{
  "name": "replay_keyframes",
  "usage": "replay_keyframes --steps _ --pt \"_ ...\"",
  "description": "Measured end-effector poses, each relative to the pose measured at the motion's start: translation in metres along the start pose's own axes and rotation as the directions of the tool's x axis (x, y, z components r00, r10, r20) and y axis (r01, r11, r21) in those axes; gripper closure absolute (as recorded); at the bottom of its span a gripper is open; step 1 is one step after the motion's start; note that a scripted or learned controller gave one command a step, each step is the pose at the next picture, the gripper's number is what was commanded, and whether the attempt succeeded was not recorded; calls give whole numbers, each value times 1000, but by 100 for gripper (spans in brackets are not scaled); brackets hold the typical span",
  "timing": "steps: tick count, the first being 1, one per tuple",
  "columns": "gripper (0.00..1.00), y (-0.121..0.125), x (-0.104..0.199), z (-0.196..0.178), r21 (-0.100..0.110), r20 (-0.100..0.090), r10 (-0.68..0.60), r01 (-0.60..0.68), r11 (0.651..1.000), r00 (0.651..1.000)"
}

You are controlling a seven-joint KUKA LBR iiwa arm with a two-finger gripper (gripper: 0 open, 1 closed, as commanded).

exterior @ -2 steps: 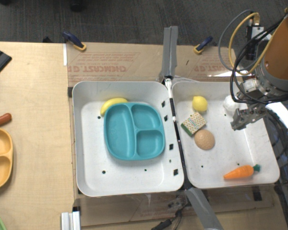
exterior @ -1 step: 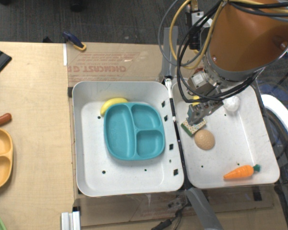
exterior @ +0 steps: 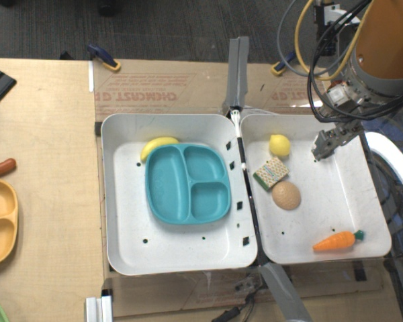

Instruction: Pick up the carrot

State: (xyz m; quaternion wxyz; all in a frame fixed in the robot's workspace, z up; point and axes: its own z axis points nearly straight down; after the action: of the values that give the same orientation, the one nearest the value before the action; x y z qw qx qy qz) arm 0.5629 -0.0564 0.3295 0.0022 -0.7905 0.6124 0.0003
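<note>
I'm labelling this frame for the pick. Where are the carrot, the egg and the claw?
carrot (exterior: 334, 241): camera view, middle of its orange body.
egg (exterior: 286, 196): camera view, centre of its shell.
claw (exterior: 320, 151): camera view, between its fingertips.

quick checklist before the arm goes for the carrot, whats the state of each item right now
1. Carrot in view, lying in the right bin near its front right corner: ok.
2. Nothing on top of the carrot: ok.
3. Egg, sponge and lemon apart from the carrot: ok.
4. Gripper over the carrot: not ok, it is near the bin's back, well away from it.
5. Room beside the carrot next to the bin wall: cannot tell.
6. Finger opening: cannot tell.
</note>
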Motion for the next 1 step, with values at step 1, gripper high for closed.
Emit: replay_keyframes --steps 1 --pt "100 -23 -81 44 -3 1 132 -132 991 991"
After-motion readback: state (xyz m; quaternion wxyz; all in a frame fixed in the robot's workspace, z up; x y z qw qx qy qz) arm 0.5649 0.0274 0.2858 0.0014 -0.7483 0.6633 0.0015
